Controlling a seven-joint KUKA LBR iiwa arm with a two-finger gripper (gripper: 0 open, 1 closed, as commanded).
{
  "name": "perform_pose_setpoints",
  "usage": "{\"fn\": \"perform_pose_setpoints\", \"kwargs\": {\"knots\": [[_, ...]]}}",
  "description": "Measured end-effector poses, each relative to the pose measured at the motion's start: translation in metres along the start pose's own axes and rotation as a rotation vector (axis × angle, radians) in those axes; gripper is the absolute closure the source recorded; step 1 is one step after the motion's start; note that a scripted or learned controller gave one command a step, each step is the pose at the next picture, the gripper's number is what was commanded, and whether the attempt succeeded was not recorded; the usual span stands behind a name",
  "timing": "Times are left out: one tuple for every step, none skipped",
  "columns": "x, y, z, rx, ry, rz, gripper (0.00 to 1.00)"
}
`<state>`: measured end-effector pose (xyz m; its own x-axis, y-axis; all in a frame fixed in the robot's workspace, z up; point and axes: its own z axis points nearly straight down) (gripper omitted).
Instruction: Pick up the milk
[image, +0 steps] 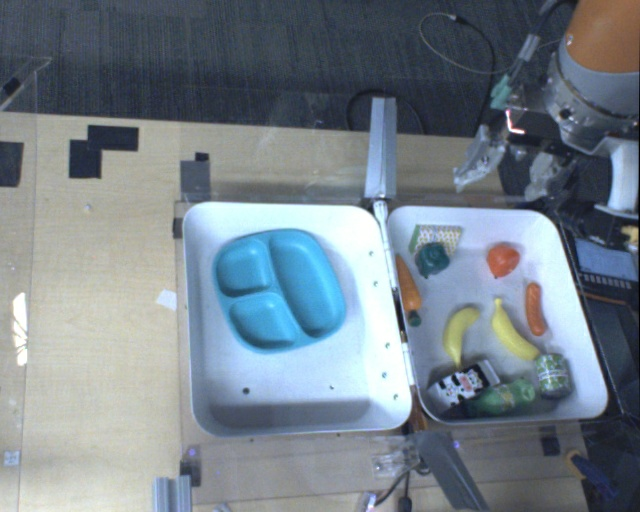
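The milk (463, 385) is a small carton with black and white cow patches, lying on its side at the front edge of the right bin (578, 300). A green bottle (506, 397) lies against it on its right. My gripper (510, 168) hovers above the bench behind the right bin's far rim, far from the milk. Its two fingers (474, 163) stand apart, open, with nothing between them.
The right bin also holds two bananas (460, 331), a green can (551, 373), a sausage (536, 307), a red fruit (503, 260), a carrot (407, 286), and a teal item (432, 259) by a small packet. A blue divided plate (280, 288) lies in the left bin (200, 380).
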<state>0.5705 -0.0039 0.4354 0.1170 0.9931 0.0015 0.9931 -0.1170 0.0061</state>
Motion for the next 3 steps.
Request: {"fn": "perform_pose_setpoints", "kwargs": {"knots": [[0.115,0.041,0.0,0.002,0.001,-0.045,0.0],[0.171,0.065,0.053,0.003,0.001,-0.087,0.0],[0.234,0.071,-0.001,-0.001,0.002,-0.145,0.0]]}}
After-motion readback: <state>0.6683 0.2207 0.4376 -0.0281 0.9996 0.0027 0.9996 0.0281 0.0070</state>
